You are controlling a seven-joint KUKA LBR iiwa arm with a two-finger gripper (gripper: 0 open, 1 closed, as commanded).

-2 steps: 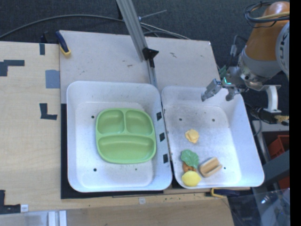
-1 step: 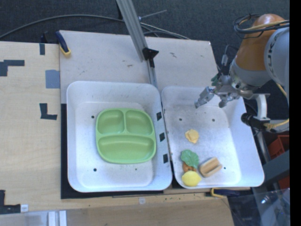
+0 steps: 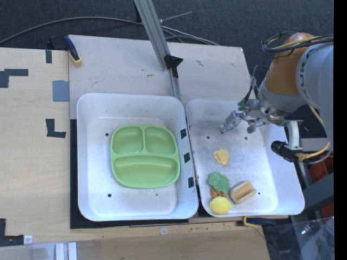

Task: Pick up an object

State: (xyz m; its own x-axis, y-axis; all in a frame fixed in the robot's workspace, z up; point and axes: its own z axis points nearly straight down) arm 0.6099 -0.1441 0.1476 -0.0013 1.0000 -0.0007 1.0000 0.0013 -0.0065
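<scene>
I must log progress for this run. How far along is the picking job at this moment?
Early stage. Done: the arm has reached over the right bin, and the gripper hangs above its upper part. In hand: nothing is seen between the fingers. Left: the whole pick. The yellow piece, green toy, lemon and bun all lie in the bin, apart from the gripper. The green plate sits in the left bin.

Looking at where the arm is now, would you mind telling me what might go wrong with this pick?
1. The small pale yellow lump lies alone below the two-finger gripper; it looks low and flat, so the fingers might slide over it.
2. The round yellow lemon-like piece, the green leafy piece and the tan bun-shaped piece crowd together near the right white bin's front wall, so a grab there may nudge neighbours or hit the rim.
</scene>
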